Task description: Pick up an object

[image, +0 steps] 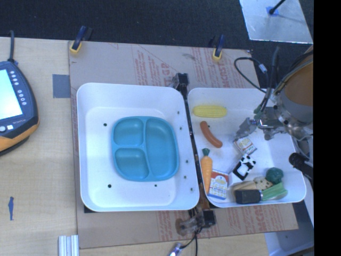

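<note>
Gripper [246, 129] at right-centre of frame, over the right bin [226, 95]; fingers apart, nothing between them. A small carton [244, 144] lies just below the fingertips (contact unclear). Corn cob [210, 111] and sausage [211, 134] sit to its left, apart.

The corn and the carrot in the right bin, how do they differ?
The corn is yellow; the carrot is orange with a green top. The corn lies crosswise near the bin's far edge, while the carrot lies lengthwise beside the wall between the bins, green end pointing away from the camera. The corn looks stubbier, the carrot tapered. Both are toy foods lying flat in the right bin.
</note>
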{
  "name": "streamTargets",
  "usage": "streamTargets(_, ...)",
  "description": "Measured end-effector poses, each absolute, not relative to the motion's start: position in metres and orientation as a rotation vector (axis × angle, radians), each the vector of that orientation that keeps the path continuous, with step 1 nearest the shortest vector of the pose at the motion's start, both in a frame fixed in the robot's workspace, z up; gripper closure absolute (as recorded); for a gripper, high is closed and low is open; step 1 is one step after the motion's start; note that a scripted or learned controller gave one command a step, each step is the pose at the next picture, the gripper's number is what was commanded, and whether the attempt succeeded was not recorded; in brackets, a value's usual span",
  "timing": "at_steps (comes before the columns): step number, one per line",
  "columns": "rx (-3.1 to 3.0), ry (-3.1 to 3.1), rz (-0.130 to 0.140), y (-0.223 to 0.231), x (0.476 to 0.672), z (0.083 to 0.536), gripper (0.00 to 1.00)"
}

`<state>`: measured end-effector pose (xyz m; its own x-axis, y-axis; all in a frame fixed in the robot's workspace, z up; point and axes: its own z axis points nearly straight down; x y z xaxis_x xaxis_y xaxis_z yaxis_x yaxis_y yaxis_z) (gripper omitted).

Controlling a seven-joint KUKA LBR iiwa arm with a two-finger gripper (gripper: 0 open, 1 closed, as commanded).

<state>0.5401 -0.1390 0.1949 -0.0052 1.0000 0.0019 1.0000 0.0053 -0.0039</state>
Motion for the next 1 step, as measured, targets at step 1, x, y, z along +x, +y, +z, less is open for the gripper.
streamTargets(1, -2.212, -2.226, 0.006, -0.1469, 0.548, 0.1162, 0.0)
